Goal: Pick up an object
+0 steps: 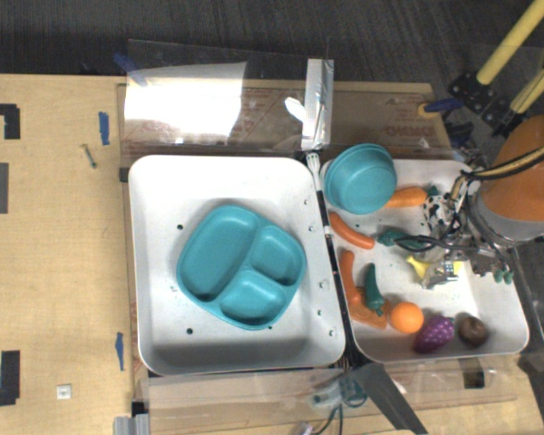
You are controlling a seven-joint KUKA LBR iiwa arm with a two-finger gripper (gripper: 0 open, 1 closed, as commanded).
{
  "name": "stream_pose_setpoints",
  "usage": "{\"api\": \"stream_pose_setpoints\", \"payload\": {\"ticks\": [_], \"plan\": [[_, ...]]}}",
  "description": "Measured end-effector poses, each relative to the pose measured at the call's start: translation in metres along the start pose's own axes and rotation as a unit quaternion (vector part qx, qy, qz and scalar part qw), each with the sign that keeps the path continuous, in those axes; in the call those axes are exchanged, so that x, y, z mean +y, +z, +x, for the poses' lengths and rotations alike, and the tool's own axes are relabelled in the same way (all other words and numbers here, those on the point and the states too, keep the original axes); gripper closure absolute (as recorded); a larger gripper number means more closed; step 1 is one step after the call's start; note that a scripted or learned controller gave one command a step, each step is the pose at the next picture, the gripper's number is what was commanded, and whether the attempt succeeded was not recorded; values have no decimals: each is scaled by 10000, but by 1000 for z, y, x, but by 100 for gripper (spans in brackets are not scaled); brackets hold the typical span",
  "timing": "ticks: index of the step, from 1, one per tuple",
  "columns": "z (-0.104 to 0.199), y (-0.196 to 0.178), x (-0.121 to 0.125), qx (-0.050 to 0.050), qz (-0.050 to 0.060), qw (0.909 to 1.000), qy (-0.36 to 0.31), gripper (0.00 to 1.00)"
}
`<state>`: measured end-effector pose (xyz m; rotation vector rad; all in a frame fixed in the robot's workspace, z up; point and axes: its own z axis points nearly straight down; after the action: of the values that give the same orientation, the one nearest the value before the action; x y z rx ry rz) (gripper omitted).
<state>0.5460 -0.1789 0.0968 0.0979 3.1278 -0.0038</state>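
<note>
Camera view: claw (pixel 435 265) blurred over yellow toy (pixel 426 270); cannot tell its grip.

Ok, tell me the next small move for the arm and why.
Probably a short straight descent. The end effector hangs in the right bin just over a small yellow piece, with the orange ball and purple grapes lying nearer the front wall. Cabling hides the grasping tips, so whether anything is already gripped is unclear.

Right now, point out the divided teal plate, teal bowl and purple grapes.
Divided teal plastic plate (pixel 242 264): camera view, centre ridge.
Round teal plastic bowl (pixel 361 178): camera view, inner floor.
Purple toy grape bunch (pixel 436 333): camera view, middle of bunch.
</note>
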Motion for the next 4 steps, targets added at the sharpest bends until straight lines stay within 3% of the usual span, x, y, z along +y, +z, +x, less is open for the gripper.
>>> {"api": "stream_pose_setpoints", "payload": {"ticks": [1, 2, 3, 4], "plan": [[64, 7, 43, -17, 4, 9896, 1441, 100], [59, 8, -30, -34, 10, 9997, -245, 100], [61, 7, 4, -30, 5, 9706, -2406, 100], [34, 9, 22, 33, -26, 8064, -5914, 100]]}}
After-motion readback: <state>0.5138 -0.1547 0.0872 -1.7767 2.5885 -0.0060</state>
